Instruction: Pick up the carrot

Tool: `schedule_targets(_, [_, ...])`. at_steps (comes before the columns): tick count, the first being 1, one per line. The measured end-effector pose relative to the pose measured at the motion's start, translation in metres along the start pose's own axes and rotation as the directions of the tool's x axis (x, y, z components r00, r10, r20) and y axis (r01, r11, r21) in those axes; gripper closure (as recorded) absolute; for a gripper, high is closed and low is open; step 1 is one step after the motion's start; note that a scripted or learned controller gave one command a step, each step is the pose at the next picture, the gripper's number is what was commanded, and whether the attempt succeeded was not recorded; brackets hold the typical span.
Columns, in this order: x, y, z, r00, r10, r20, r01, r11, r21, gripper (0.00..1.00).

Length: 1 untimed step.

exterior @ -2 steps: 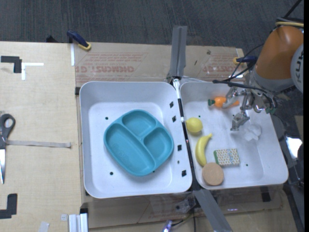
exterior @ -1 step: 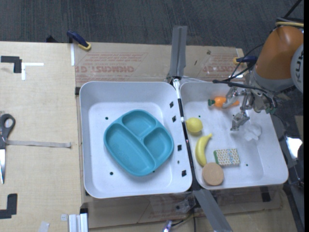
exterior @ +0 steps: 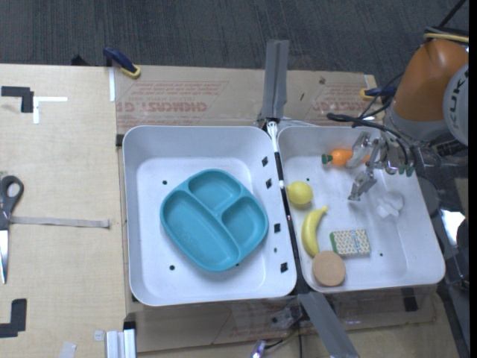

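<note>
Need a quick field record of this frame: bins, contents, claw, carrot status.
left bin: blue divided plate
right bin: carrot, lemon, banana, round brown cookie-like item, patterned sponge-like block
carrot position: far end of right bin, near its back wall
claw: over right bin, just right of carrot
carrot status: lying in bin, not between fingers
bench left side: scissors

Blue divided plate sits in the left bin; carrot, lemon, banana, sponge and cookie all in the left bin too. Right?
Not quite. The camera view shows the blue three-compartment plastic plate in the left white bin, but the small orange carrot, yellow lemon, yellow banana, speckled sponge and round tan cookie all lie in the right white bin.
</note>
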State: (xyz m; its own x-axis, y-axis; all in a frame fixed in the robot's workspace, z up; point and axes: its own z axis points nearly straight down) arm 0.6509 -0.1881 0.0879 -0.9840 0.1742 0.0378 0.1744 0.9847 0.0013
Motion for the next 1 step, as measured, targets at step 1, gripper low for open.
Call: schedule_targets(1, [-0.0001,-0.0005,0.0003,1.000,0.001,0.001,-0.001,1.000,0.001,0.00])
